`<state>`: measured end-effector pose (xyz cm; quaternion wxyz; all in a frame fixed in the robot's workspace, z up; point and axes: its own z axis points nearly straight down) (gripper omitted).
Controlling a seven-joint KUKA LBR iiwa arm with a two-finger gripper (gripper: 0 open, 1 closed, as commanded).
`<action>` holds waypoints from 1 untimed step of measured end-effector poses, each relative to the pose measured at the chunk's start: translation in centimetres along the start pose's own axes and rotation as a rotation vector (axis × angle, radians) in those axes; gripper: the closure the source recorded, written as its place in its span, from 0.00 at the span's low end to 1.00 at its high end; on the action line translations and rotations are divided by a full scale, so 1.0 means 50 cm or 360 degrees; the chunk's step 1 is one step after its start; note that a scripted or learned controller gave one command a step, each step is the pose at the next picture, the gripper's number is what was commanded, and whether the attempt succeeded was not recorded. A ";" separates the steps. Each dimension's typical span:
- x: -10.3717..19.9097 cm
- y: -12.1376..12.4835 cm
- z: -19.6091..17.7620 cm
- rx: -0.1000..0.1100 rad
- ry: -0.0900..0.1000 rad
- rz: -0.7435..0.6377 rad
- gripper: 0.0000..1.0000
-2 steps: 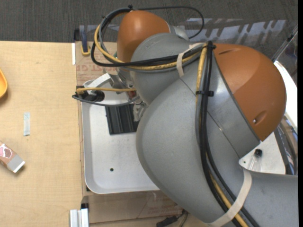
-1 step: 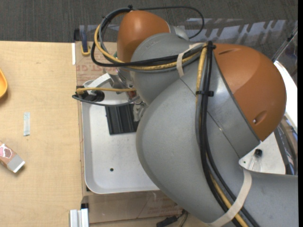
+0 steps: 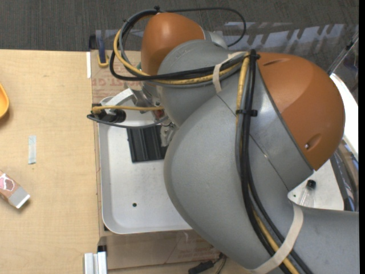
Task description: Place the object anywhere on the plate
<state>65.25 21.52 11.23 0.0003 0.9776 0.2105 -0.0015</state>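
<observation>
My grey and orange arm (image 3: 239, 153) covers most of the view and hangs over a white bin (image 3: 122, 210). The gripper (image 3: 149, 131) hangs below the wrist at the bin's far end, largely hidden by the arm. A black ribbed block (image 3: 145, 144) sits right under it on the bin floor; I cannot tell whether it is a part of the gripper or a separate object. An orange curved edge (image 3: 2, 103), perhaps a plate or bowl, shows at the far left of the wooden bench.
On the wooden bench (image 3: 51, 96) left of the bin lie a small grey strip (image 3: 32, 150) and a pink and white packet (image 3: 12, 191). Black and yellow cables (image 3: 122, 53) loop around the wrist. A small dark speck (image 3: 134, 205) marks the bin floor.
</observation>
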 end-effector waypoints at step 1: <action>-0.001 -0.018 -0.175 -0.0002 0.0002 0.0363 0.00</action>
